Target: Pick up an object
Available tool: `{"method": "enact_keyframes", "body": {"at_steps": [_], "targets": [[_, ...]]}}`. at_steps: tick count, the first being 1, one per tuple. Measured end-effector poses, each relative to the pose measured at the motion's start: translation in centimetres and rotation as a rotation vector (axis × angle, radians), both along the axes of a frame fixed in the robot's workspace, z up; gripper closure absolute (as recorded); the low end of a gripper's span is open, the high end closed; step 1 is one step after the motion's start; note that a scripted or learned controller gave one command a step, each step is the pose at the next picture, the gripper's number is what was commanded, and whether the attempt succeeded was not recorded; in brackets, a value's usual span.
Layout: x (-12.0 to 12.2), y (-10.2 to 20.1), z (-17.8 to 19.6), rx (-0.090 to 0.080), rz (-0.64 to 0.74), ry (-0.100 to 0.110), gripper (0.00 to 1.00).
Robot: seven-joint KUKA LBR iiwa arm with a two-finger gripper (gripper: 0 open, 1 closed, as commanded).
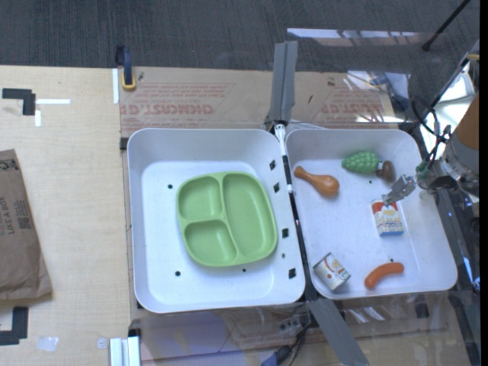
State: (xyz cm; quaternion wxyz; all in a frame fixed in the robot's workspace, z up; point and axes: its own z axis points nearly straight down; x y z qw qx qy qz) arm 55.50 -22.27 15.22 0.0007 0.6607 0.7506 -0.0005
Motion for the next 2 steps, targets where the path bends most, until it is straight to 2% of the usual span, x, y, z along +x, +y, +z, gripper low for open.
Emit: {"method": "enact_keyframes", "body": {"at_steps": [1, 2], "targets": [[0.03, -0.04, 0.87, 0.000, -0.001, -0.001, 1.00], [0.03, -0.04, 0.87, 0.000, -0.001, 0.000, 0.00]]}}
